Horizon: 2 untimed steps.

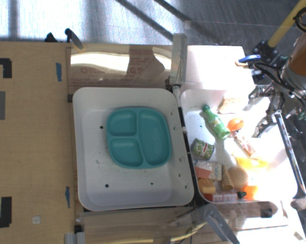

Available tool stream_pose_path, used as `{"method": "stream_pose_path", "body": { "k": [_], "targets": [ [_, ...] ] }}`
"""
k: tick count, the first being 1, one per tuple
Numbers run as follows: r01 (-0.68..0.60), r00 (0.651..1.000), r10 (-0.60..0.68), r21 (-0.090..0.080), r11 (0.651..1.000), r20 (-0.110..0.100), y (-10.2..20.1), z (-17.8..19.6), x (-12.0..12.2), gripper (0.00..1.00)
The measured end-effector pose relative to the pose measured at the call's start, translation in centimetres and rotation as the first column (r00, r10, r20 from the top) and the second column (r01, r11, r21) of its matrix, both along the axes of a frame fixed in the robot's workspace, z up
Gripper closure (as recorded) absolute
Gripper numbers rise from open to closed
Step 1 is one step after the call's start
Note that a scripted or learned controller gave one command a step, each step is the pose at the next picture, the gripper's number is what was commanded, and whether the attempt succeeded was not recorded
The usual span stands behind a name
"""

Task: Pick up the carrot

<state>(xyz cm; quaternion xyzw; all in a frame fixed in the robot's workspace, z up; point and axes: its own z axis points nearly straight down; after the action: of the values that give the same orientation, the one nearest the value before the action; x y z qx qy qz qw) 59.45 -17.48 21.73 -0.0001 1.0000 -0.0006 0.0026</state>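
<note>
Fingers: the fingers (267, 117) hang spread and released, grasping nothing, over the right bin's (214, 93) far right side.
Carrot: most likely the orange piece with a green end (248, 191) at the near edge of the right bin, well apart from the fingers, below and slightly left of them.
Long axis: too small to tell.
Between: a yellow item (252, 162) and a flat packet (243, 145).
Beside the carrot: a tan round item (237, 177).
Left bin: teal tray (139, 137).
</note>
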Motion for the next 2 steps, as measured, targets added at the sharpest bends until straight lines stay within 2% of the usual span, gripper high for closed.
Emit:
{"method": "stream_pose_path", "body": {
  "k": [1,2],
  "targets": [
    [-0.102,0.995,0.102,0.004,0.995,-0.009,3.0,-9.6,-5.6,0.0],
    [-0.007,1.0,0.007,0.001,1.0,-0.001,4.1,-12.5,0.0,0.0]
  ]
}}
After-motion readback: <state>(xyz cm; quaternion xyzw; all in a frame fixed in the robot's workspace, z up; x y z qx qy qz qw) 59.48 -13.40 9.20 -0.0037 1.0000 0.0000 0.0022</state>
